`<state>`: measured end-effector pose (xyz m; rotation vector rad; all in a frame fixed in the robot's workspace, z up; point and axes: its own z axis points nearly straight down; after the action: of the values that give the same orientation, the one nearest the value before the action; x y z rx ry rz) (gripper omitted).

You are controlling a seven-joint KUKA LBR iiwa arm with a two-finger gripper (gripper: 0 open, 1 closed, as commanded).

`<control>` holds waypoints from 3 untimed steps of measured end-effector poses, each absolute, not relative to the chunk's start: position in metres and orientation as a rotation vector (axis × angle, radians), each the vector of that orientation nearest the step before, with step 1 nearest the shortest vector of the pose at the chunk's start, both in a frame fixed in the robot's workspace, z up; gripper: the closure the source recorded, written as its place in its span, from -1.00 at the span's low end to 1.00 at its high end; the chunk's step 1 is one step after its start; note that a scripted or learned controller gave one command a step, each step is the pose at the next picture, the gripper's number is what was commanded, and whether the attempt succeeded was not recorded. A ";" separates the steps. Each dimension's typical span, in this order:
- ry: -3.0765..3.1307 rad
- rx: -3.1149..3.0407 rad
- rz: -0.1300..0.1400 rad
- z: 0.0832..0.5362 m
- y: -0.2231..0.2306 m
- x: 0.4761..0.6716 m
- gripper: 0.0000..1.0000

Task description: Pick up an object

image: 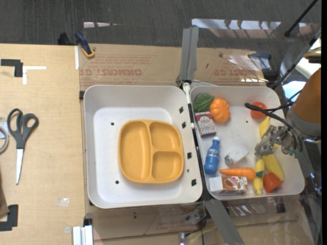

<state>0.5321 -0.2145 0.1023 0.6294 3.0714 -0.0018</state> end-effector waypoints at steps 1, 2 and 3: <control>3.038 0.782 0.000 0.245 -0.127 0.545 1.00; 2.999 0.928 -0.001 0.270 -0.074 0.564 1.00; 2.939 1.103 -0.002 0.250 -0.047 0.639 1.00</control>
<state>0.6389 -0.0469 0.2502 1.1028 2.9386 -0.0017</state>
